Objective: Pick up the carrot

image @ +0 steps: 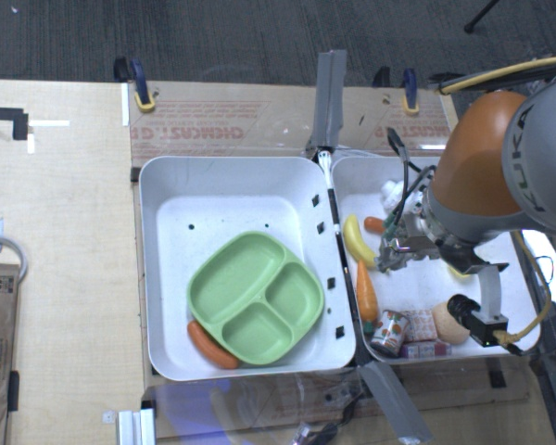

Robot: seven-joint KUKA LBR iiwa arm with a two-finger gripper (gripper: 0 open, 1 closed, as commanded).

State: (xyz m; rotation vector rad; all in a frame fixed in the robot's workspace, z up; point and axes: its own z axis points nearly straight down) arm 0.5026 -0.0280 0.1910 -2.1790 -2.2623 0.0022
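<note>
Overhead, two shallow white bins sit side by side on the desk (65, 248), the left bin (153, 276) holding a green divided plate (256, 297) with an orange-red sausage-like piece (210, 345) lying against the plate's lower-left rim. Within the right bin (345, 179), the carrot (366, 291) lies close to the left wall, roughly upright in the view, its upper end just below the lower tip of a yellow banana (355, 239). Below the carrot — near the bin's bottom edge — rest a small printed can (388, 332), a flat red packet (426, 349) and a tan rounded object (449, 324). A small red item (374, 224) lies beside the banana's upper part. Entering from the right, the arm (500, 170) with its orange band hangs over the right bin; the gripper (389, 253) sits just right of the carrot and banana, apart from the carrot. Whether the fingers are released or clenched cannot be told, and nothing is seen between them.
</note>
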